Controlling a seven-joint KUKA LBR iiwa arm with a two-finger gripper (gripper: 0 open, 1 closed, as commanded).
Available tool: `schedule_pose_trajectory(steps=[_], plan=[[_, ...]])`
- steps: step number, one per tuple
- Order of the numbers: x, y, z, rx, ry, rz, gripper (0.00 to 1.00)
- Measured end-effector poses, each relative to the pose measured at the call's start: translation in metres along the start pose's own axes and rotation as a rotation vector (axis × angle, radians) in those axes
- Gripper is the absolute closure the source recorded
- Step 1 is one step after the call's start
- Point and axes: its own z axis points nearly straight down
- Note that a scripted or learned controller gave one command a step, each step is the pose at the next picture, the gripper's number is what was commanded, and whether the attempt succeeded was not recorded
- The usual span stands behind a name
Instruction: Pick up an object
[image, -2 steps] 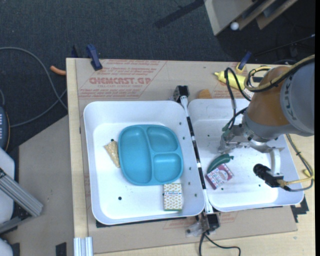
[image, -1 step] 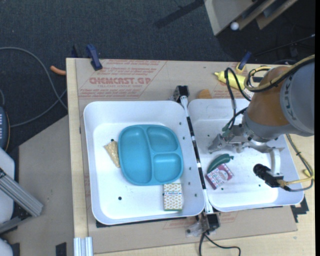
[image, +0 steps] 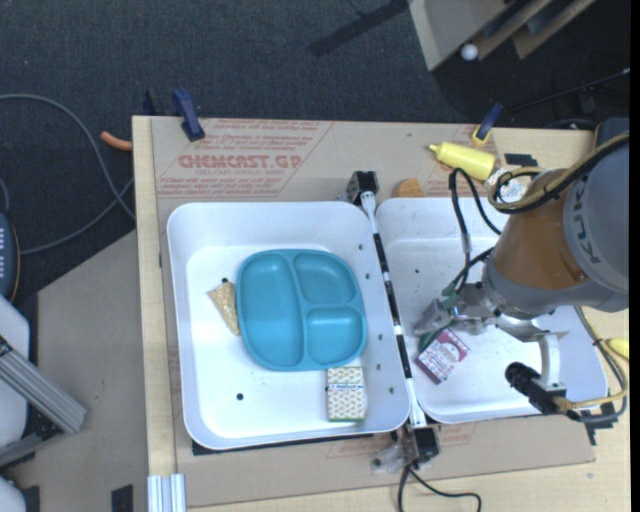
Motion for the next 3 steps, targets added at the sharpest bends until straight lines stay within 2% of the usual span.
schedule_pose_trajectory(steps=[1, 2, 3], plan=[[0.000, 0.044, -0.001, -0.004, -0.001, -0.001, 0.00], [0.000, -0.003, 0.000, 0.000, 0.000, 0.000, 0.00], [0.001, -0.003, -0.010, -0.002, 0.000, 0.001, 1.00]])
